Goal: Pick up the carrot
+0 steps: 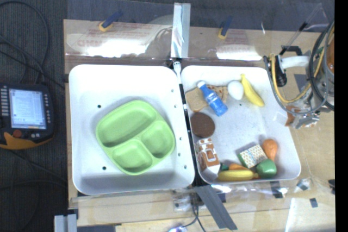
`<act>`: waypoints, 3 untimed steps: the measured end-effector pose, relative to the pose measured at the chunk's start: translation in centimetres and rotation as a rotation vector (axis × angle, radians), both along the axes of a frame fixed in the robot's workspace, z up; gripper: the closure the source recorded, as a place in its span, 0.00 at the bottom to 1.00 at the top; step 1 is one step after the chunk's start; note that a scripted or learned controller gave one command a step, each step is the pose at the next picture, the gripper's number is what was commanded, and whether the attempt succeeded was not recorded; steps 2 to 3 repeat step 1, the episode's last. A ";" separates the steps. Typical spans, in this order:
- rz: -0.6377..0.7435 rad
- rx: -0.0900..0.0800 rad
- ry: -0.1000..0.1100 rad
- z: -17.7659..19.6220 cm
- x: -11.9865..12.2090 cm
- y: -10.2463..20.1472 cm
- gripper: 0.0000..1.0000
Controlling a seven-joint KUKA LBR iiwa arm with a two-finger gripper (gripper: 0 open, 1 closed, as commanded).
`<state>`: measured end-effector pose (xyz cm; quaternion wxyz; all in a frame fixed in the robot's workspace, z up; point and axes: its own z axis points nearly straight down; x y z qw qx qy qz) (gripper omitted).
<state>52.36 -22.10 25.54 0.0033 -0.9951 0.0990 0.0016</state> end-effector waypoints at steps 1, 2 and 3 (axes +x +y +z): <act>-0.005 0.000 -0.003 2.0 -3.1 -0.2 1.00; -0.005 0.000 -0.003 2.0 -3.1 -0.2 1.00; -0.005 0.000 -0.003 2.0 -3.1 -0.2 1.00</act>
